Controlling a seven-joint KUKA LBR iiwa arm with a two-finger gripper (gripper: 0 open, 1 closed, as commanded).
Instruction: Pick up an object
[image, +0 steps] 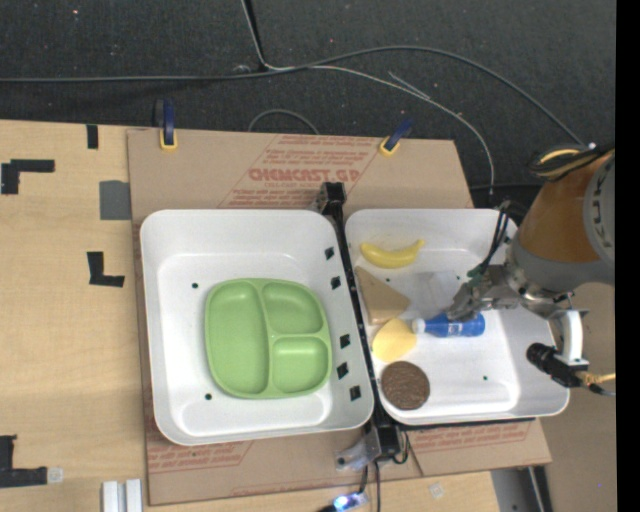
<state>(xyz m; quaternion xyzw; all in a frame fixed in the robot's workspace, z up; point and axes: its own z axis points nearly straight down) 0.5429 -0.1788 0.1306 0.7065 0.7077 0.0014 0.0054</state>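
Tool (468, 306) over blue bottle (455, 326), mid-bin.

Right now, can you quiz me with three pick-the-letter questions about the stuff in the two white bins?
1. Where is the green plate?
A. In the left bin
B. In the right bin
C. On the cardboard

2. What colour is the bottle lying under the gripper?
A. Red
B. Blue
C. Green

3. How is the banana?
A. Standing upright
B. On the green plate
C. Lying flat near the back of the right bin

Answers:
1. A: the green plate sits alone in the left bin.
2. B: the bottle by the gripper is blue with a white end.
3. C: the banana lies flat near the far wall of the right bin.
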